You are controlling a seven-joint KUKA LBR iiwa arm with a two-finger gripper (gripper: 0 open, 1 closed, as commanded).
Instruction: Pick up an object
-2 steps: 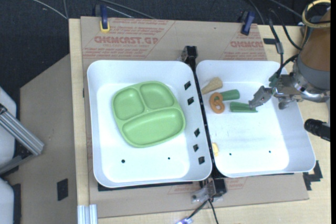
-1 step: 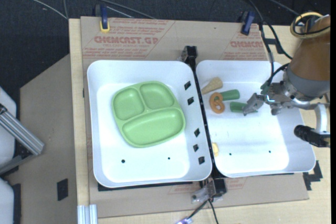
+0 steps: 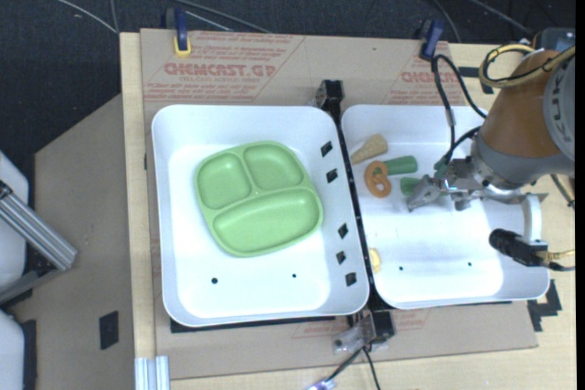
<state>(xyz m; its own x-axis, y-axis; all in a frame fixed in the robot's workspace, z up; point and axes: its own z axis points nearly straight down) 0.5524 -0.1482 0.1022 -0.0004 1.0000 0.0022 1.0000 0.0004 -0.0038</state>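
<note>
Down low in right bin (image 3: 475,283), gripper (image 3: 422,193) poised beside green cylinder (image 3: 399,165) and orange ring (image 3: 377,179), tan wedge (image 3: 370,148) just behind. Jaws' state: cannot tell. Green divided plate (image 3: 259,196) alone in left bin (image 3: 183,269), clear of reach.

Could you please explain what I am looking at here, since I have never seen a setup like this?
One camera looks down at a slant on a bench with two shallow white bins. The grey and orange robot arm reaches in from the right; its gripper is low in the right bin. Its job is to pick something up. Near it lie a green cylinder, an orange ring and a tan wedge. The left bin holds a green divided plate. I cannot tell whether anything is gripped.
</note>
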